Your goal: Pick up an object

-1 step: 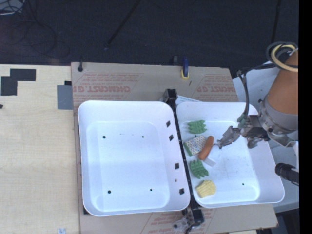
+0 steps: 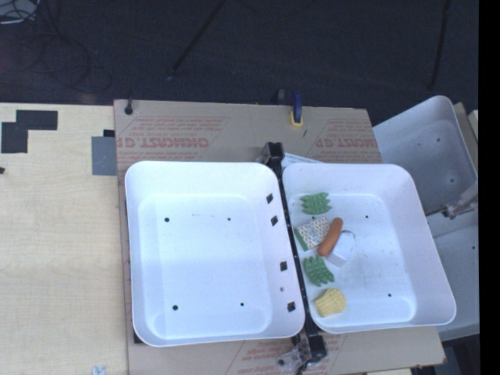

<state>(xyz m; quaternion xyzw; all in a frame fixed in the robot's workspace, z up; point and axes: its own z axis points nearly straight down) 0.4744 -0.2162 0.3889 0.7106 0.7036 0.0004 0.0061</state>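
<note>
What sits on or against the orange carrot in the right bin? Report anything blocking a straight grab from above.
Nothing visible lies on top of the orange carrot. It rests partly over the patterned wedge on its left and a white piece on its lower right, so finger room beside it looks tight. The green pieces and yellow corn lie apart.

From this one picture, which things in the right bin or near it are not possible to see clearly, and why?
- White object in the right bin: partly under the orange carrot-like piece, and white on white.
- Patterned flat piece: partly covered by the same orange piece; its pattern is too small.
- Metal part at the camera view's right edge: cut off.
- Clamp below the bins: cut by the bottom edge.
</note>
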